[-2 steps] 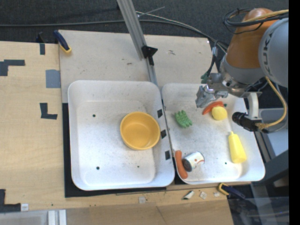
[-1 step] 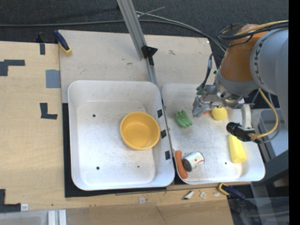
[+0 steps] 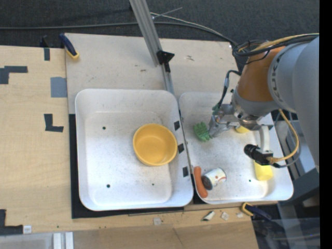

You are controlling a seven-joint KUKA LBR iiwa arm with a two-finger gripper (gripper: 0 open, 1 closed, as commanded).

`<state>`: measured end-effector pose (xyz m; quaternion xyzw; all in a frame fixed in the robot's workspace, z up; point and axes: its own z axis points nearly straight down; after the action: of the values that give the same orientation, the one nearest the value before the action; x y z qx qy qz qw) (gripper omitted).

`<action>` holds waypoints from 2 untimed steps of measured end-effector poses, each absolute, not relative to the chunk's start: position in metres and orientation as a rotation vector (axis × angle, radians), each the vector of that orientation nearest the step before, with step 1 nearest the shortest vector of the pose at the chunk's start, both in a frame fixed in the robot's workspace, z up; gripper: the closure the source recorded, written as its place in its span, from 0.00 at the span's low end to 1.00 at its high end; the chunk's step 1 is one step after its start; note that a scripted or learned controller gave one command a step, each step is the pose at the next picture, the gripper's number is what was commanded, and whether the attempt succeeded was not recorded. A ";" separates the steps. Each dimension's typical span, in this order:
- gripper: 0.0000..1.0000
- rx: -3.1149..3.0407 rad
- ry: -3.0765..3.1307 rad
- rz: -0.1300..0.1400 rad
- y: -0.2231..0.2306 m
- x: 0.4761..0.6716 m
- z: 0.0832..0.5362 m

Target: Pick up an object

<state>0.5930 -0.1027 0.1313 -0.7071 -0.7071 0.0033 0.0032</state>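
Note:
My gripper hangs low over the upper left part of the right bin. Just to its left lies a small green toy, touching or nearly touching the gripper's tip; I cannot see it held. A yellow bowl sits upright in the left bin. Near the right bin's front edge lie an orange carrot-like stick and a white and red can on its side. A yellow block rests at the right, and a small yellow piece peeks out under the wrist.
A grey metal post slants over the bench behind the bins, ending near the left bin's back right corner. A blue and yellow clamp lies at the back left. The arm's bulk covers the right bin's back right corner.

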 end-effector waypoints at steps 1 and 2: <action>0.00 -2.221 -2.225 -0.013 -0.103 0.600 0.103; 1.00 -2.223 -2.228 -0.018 -0.102 0.601 0.114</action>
<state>0.6006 -0.1020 0.1144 -0.7064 -0.7078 -0.0058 -0.0031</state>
